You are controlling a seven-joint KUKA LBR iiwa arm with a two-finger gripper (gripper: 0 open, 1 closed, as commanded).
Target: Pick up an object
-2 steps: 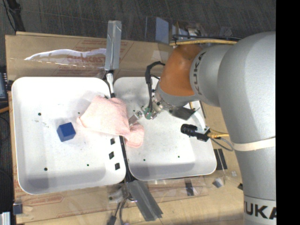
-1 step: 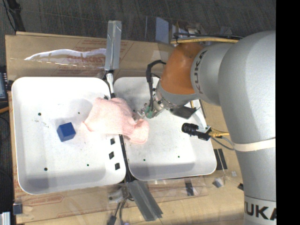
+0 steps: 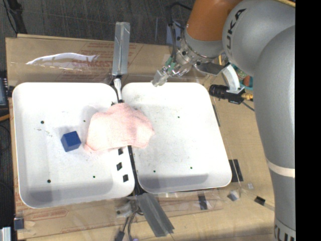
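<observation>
A crumpled pink cloth (image 3: pixel 119 127) lies draped over the divide between the two bins, mostly in the left bin (image 3: pixel 30 99). A small blue cube (image 3: pixel 71 140) sits in the left bin, left of the cloth. My gripper (image 3: pixel 161 78) hangs over the far edge of the right bin (image 3: pixel 200 134), up and to the right of the cloth and well apart from it. Nothing shows between its fingers, and the slant of the view hides how far apart they stand.
Cardboard covers the bench under the bins. A grey metal bar (image 3: pixel 120 51) stands behind the gap between the bins. Black cable and a connector (image 3: pixel 225 92) hang by the right bin's far right corner. The arm's grey body (image 3: pixel 271 84) fills the right side.
</observation>
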